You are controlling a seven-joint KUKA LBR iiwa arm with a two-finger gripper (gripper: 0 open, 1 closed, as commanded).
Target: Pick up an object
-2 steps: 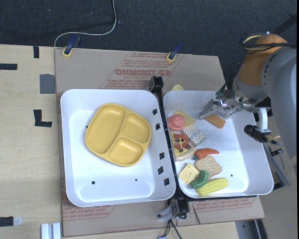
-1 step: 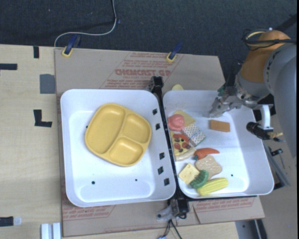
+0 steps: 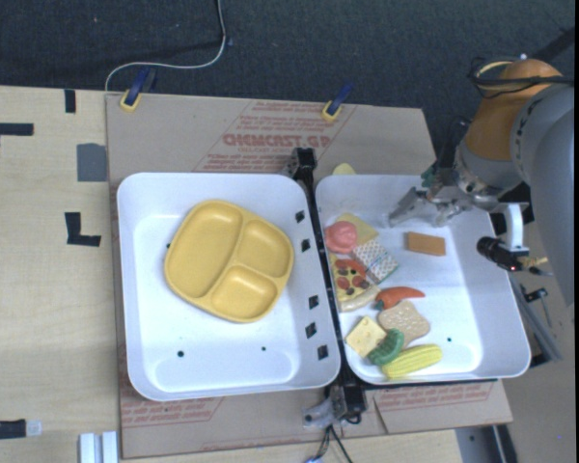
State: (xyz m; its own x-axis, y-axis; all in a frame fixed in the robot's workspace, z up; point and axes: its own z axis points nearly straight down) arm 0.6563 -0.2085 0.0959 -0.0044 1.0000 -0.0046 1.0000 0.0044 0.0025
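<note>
Camera view showed the gripper (image 3: 427, 204) poised low over the upper part of the right bin (image 3: 492, 297), at the right of the frame, its jaws spread apart and grasping nothing. A small orange-brown block (image 3: 425, 244) lay on the bin floor just below the jaws in the picture, near them but apart. Further left and lower in the same bin sat a crowd of toy foods: a pink round piece (image 3: 344, 234), a pizza slice (image 3: 351, 280), a red pepper (image 3: 399, 296), a slice of bread (image 3: 406, 323) and a corn cob (image 3: 412, 359). The left bin (image 3: 145, 345) held a yellow divided plate (image 3: 229, 259) at the middle left of the frame. This looked like the approach step, with no pick made yet. The likely next move called for centring the spread jaws over the block, descending to the bin floor, then clenching on it before lifting.
</note>
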